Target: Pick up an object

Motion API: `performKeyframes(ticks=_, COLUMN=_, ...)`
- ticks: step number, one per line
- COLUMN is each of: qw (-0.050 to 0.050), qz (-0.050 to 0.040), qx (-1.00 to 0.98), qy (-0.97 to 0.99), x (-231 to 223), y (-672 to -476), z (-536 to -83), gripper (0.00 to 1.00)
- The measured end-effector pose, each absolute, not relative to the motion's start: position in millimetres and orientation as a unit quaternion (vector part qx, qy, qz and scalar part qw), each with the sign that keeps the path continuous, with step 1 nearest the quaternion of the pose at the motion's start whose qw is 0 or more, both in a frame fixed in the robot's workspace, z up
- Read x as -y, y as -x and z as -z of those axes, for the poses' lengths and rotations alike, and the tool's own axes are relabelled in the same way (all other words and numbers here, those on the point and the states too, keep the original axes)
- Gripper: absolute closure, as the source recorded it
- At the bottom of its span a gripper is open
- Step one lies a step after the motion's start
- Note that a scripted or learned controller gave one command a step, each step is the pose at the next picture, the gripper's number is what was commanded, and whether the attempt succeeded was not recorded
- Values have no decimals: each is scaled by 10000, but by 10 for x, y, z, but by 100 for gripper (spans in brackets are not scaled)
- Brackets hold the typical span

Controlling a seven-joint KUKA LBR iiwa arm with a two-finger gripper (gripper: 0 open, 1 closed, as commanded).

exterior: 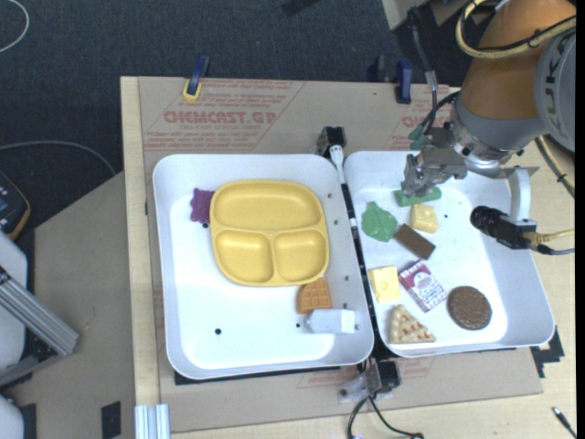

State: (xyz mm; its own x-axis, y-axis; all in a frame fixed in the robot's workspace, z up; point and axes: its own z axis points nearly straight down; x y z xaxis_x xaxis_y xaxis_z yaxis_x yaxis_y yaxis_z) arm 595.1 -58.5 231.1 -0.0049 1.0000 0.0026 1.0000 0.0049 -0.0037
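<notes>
My gripper (419, 187) hangs low over the back of the right bin (530, 293), right above a pale green piece (418, 193) that peeks out beneath it. Just below lies a small yellow cheese wedge (423, 219). A green leaf-shaped toy (377, 220) and a brown chocolate bar (414, 240) lie to the left. Nearer the front are a yellow cheese square (385, 283), a purple-and-white packet (422, 285), a round brown cookie (469, 307) and a pizza slice (409, 326). The fingertips are hidden against the clutter.
The left bin (183, 273) holds a yellow divided plate (270, 230), a purple piece (200, 205) at its left edge, a waffle square (314, 295) and a white block (330, 321). A black cylinder (494, 224) on the arm juts over the right bin.
</notes>
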Motion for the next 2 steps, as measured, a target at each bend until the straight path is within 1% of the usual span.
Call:
performKeyframes(ticks=1, qw=16, qz=-10, qx=7073, qy=7069, x=556, y=-5893, z=-2182, gripper=100)
performKeyframes(ticks=2, qw=13, qz=-7, qx=7067, qy=7075, x=663, y=-5794, z=-2196, gripper=100)
